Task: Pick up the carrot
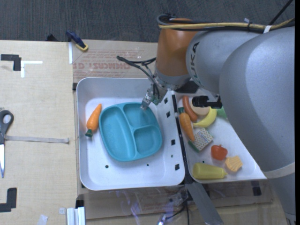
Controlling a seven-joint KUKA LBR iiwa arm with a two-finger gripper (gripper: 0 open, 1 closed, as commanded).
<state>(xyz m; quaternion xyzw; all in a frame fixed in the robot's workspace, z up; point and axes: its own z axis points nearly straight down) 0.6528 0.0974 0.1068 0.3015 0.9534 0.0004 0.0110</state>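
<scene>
Honestly can't tell if my fingers (148,100) are apart or together over the blue tray's (131,131) far edge, so I'd slide toward the left bin's (126,177) left wall where the carrot (94,117) lies and line up across its middle.

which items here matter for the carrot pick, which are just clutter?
Job: carrot in the left bin, beside the tray; gripper above the tray's far rim.

Clutter: blue divided tray, banana, second carrot, tomato, yellow block, scissors.
</scene>
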